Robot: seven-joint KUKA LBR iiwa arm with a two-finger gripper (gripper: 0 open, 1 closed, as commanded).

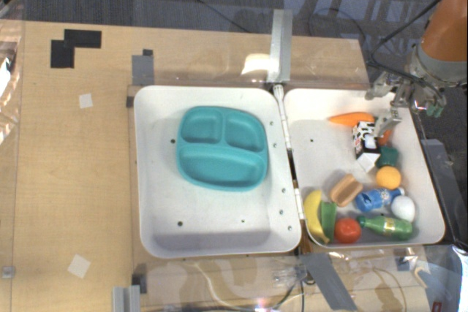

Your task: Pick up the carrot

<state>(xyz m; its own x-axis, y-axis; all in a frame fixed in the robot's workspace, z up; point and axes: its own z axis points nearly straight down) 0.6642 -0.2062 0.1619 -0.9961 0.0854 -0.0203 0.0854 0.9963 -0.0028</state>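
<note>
The carrot [352,118] is orange and tapered. It lies on its side near the far edge of the right bin [314,157], with its tip pointing left. My gripper [395,107] hangs over the bin's far right corner, just right of the carrot's thick end and a little above it. Nothing shows in its grasp. The grey arm with its orange band [447,20] comes in from the upper right.
A black-and-white carton [364,139] sits right beside the carrot. Nearer in the same bin are a dark green piece [387,156], an orange [388,177], a bread roll [346,190], a banana [313,212], a tomato [348,230] and a green bottle [387,227]. The left bin [157,179] holds a teal divided plate [221,147].
</note>
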